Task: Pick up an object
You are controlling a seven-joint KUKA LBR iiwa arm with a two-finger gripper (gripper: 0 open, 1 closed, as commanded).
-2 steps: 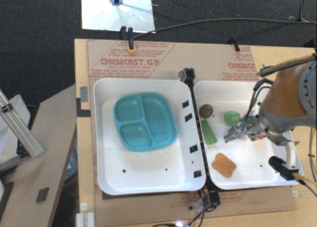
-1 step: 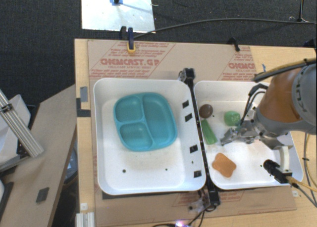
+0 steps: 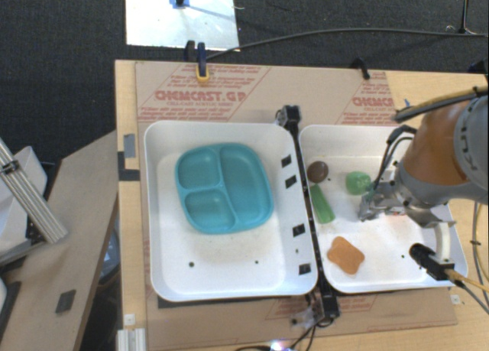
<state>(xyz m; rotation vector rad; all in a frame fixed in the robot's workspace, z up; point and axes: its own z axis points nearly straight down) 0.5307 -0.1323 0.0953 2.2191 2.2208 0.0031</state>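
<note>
I see the bench (image 3: 252, 86) with a teal tray (image 3: 224, 187) in the left bin (image 3: 164, 265). In the right bin (image 3: 397, 277) my tool (image 3: 370, 209) hangs low; I cannot tell its grip. Nothing lifted: orange piece (image 3: 345, 255), green block (image 3: 322, 206), green lump (image 3: 357, 183), brown ball (image 3: 317, 171) all lie there.

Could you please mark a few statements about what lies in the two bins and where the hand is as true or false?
1. A teal divided plate lies in the left bin. True.
2. The hand is over the left bin. False: it is over the right bin.
3. An orange piece lies in the right bin, nearer the front edge than the round green object. True.
4. The brown ball sits on the teal plate. False: it rests on the right bin's floor near the divider.
5. A long green object lies close to the divider between the bins. True.
</note>
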